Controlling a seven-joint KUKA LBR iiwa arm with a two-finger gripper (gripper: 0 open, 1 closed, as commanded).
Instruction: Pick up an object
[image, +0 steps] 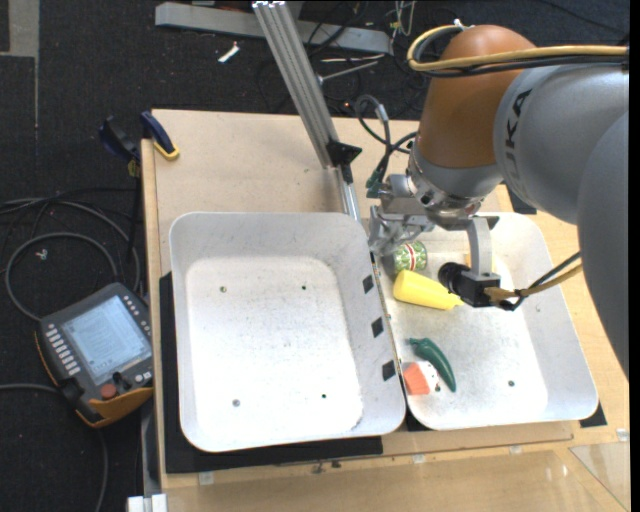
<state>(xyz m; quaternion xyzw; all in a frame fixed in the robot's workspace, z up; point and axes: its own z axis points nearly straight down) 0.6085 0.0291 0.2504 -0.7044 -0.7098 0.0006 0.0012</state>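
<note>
Approach step: hand (432, 255), finger state indeterminate, hangs low in the right bin (560, 330) over the yellow object (424, 291); next requires descent and closure.

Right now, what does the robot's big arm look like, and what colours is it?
The thick, rounded grey metal arm has dark letters on its side and a shiny orange band above the wrist. A thin yellow cable loops over it. Its metal hand is silvery grey with dark parts and small wires beside it.
</note>
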